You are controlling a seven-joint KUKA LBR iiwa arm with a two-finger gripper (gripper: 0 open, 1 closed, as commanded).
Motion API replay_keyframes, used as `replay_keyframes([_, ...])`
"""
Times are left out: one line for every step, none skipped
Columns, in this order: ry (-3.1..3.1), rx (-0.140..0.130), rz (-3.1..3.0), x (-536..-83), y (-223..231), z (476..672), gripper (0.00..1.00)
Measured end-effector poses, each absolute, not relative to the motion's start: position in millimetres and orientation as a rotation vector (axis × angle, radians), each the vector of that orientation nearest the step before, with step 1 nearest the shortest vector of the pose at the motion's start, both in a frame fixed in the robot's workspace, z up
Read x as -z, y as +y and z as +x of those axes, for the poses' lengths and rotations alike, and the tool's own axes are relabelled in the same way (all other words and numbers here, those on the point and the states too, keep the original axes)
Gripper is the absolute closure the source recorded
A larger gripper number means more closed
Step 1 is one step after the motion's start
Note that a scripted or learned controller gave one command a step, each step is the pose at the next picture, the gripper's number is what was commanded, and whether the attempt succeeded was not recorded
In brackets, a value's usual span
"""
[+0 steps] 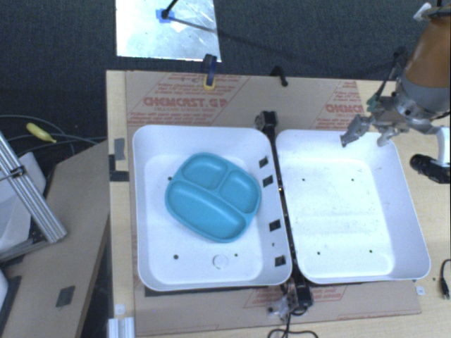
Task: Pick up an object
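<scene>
While the gripper (366, 134) hangs spread open over the right bin (394, 210), a smooth blue plate (213, 196) (three compartments) lies in the left bin (151, 189).

Blue divided plate (213, 196): smooth plastic, soft sheen, matt in the hollows. Left bin (151, 189): white moulded plastic, smooth, slightly glossy along the rim. Right bin (394, 210): same white plastic, floor dulled by fine dark specks and scuffs. Board under the bins (183, 97): brown cardboard, matt, printed in red. Bench (81, 210): pale, wood-like, flat finish. Sheet at the top (144, 20): silvery, foil-like, crinkled and reflective. Dark surround (56, 62): rough, carpet-like weave. Rails at far left (25, 189): bare extruded metal, satin. Claw (371, 131): grey metal, dull. Band above the wrist (431, 55): orange, smooth, gently glossy.
</scene>
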State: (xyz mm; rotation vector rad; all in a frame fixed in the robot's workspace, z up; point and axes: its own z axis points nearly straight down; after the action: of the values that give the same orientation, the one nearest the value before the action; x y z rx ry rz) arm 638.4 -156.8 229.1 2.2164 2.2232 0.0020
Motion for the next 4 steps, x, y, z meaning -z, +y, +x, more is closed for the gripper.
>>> replay_keyframes([2.241,-0.004,2.207,-182,-28,647.5,0.00])
replay_keyframes([2.237,-0.026,2.198,-287,95,670.5,0.00])
replay_keyframes([2.230,0.004,2.217,-209,108,667.6,0.00])
replay_keyframes([2.229,-0.023,2.206,-350,153,610.9,0.00])
